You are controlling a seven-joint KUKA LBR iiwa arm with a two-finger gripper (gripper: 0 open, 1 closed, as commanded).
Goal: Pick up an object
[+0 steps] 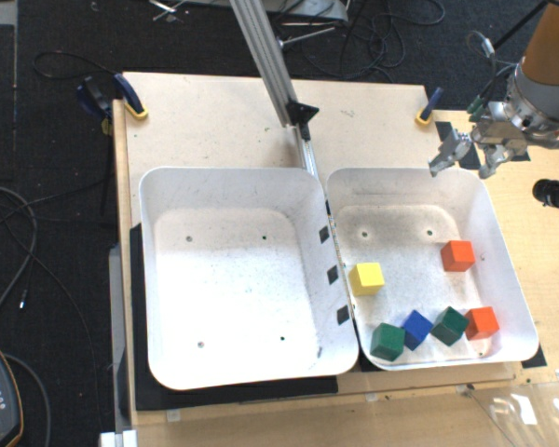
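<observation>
Above the far right corner of the right bin (503, 240), the gripper (466, 156) hangs with fingers apart and nothing between them, while the blocks lie well below it, so a descent among the crowded front row (429, 329) might jam.

Light was bright and even, falling from overhead. The 2 white bins (231, 203) verged on overexposure, their rims glaring, while the dark floor (47, 156) at 9 o'clock lost detail. Shadows were short and soft beneath the blocks (367, 277). Focus held across the desk (214, 119); the arm (545, 59) at 2 o'clock looked slightly soft.
</observation>
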